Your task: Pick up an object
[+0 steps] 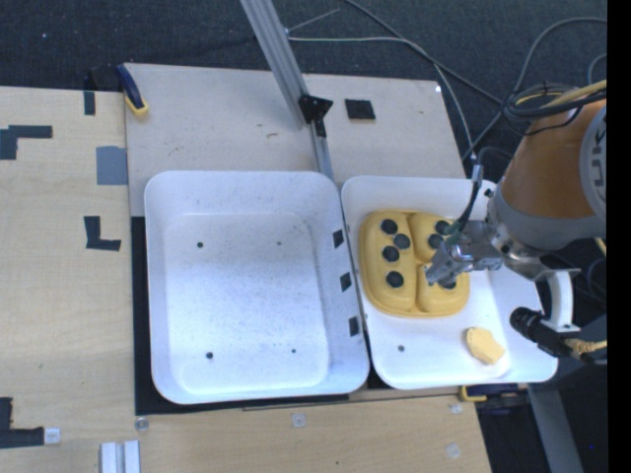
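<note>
Lying in the right bin (552, 368), toward its middle, the large yellow object (399, 262) with dark round spots is the likeliest target; it looks like two joined soft pads, flat on the bin floor. The end effector (446, 264) sits directly over the object's right half, low enough to seem in contact, which suggests a grasp attempt on that lobe. Whether it is released or clenched cannot be told from this slanted overhead view, and nothing shows the object lifted. A small yellow piece (484, 345) rests apart near the bin's front right corner, out of the way. The arm (552, 180) reaches in over the bin's right edge. The left bin (158, 205) stands beside it on the worktop (227, 116), probably as a drop place
</note>
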`<move>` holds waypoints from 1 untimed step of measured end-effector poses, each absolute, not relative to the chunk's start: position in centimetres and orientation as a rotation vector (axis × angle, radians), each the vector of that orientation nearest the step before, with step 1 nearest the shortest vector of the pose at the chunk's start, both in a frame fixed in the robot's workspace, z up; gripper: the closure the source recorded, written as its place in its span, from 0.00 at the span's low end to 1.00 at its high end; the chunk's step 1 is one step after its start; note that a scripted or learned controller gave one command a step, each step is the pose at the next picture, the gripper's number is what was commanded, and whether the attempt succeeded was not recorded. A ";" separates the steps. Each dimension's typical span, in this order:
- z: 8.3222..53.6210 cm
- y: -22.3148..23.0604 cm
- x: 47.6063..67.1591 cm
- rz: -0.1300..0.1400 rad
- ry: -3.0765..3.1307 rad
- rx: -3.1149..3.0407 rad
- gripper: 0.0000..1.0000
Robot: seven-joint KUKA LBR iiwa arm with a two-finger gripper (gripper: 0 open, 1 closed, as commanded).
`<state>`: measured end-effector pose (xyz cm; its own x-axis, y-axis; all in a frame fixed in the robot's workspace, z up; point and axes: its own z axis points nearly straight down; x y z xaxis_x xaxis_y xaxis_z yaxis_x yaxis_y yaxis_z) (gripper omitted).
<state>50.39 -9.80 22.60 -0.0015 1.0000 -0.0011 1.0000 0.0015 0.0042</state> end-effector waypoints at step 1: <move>28.1 -10.7 50.9 0.003 2.219 2.218 1.00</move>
